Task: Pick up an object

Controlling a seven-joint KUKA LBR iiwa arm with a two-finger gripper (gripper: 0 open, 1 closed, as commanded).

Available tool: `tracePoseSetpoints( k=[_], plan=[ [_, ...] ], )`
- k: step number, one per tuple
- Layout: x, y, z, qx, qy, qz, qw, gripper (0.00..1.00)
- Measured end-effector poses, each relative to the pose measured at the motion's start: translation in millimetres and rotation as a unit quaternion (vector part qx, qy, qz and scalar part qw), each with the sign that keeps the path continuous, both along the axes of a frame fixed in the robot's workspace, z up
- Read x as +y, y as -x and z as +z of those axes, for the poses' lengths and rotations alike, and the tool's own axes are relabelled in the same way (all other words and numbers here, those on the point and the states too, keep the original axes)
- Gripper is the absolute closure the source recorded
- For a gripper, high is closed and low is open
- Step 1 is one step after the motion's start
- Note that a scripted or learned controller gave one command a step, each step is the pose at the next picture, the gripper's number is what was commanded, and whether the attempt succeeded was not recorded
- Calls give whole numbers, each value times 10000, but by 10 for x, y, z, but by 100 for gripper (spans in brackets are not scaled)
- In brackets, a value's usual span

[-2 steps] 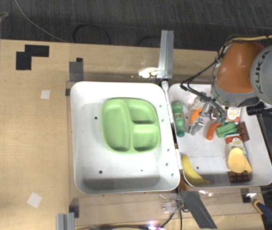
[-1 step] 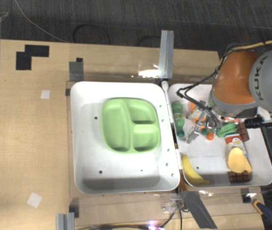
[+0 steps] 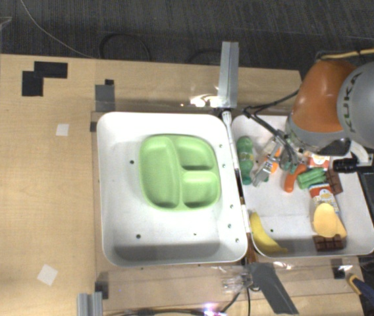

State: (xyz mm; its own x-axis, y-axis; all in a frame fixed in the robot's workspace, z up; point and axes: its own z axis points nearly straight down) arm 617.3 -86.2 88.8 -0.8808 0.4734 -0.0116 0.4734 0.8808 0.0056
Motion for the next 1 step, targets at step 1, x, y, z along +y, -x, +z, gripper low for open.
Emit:
tracePoseSetpoints(
  k=[1],
  plan=[
    [10,-127,-6,13,-6,-681,9977,0]
  ],
)
